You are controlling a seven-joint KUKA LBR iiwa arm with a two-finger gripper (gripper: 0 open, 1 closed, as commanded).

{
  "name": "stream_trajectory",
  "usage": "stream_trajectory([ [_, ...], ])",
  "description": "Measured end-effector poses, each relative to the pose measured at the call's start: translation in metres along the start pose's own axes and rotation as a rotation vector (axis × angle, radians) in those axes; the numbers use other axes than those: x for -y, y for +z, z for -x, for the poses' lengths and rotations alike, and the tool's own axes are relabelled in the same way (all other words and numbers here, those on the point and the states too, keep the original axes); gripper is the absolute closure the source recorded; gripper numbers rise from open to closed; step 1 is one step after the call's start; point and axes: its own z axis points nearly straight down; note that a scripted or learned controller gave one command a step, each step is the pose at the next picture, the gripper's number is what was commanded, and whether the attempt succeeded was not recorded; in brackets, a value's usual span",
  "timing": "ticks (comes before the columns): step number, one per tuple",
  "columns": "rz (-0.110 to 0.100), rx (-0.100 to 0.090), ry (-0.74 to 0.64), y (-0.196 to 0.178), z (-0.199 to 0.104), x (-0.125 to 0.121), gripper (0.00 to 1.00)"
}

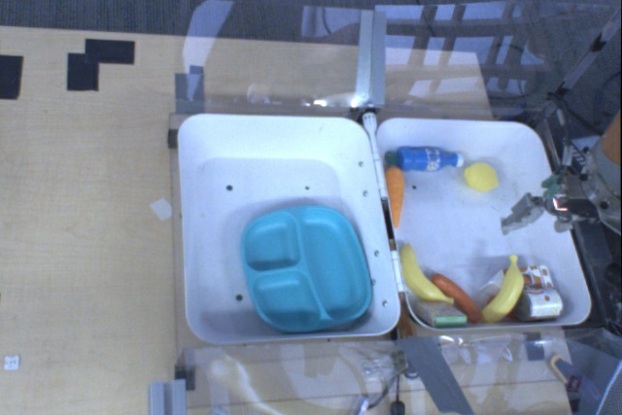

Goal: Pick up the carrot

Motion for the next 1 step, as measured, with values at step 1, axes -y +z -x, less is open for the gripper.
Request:
stream_trajectory([
  [1, -0.001, -0.001, -0.040, 0.1078, -0.0576, 0.0126, 0.00],
])
